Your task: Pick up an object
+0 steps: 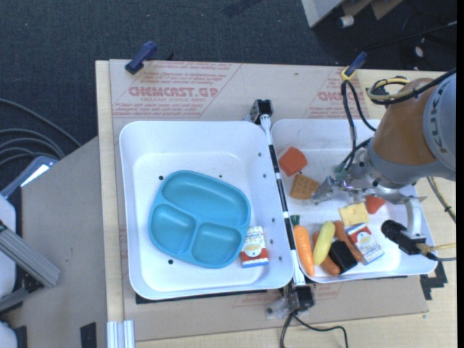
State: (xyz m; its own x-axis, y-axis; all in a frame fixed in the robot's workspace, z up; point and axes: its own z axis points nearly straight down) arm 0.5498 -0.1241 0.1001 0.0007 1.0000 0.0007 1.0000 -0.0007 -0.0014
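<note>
The cracker point(304, 187) lay in the right bin point(319, 130), just left of the gripper point(335, 184); whether its jaws were spread could not be told. Open floor lay farther back, beside an orange block point(293, 160).

Red print on the cardboard sheet point(217, 85) covering the worktop reads "CHEMCAST GP" behind the left bin, with smaller lines beneath too blurred to read; the partly hidden print at right is illegible.
</note>
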